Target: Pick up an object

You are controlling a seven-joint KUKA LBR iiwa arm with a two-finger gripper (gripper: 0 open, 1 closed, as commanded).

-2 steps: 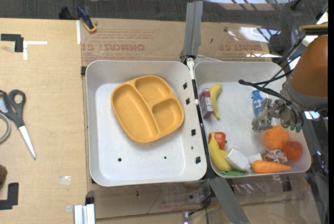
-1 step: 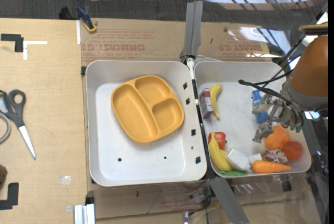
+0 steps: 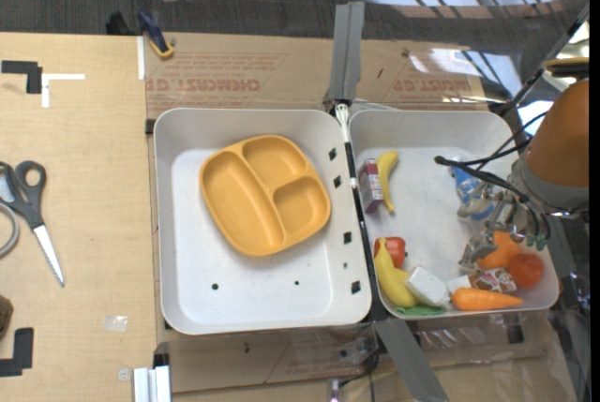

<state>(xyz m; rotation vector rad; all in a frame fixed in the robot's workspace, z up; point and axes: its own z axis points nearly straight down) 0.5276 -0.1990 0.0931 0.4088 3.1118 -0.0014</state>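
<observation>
Reaching into the right bin (image 3: 441, 133), the gripper (image 3: 487, 245) sits low among toys (its grip cannot be told) just above a carrot (image 3: 485, 300), beside a tomato (image 3: 525, 270). A yellow plate (image 3: 265, 194) lies in the left bin (image 3: 178, 231).

- A pair of grey-handled scissors (image 3: 33, 213) lies far off to the view's left of the claw (image 3: 492, 236), past both bins, with its blades pointing down the view.
- The scissors rest on a pale wooden bench top (image 3: 75, 138).
- A brown cardboard sheet (image 3: 234, 72) with printed lettering lies above and to the left of the claw.
- A blue and yellow clamp (image 3: 155, 35) sits at that sheet's far corner, well apart from the claw.
- A black corner marker (image 3: 23, 77) sits at the bench's far left edge.
</observation>
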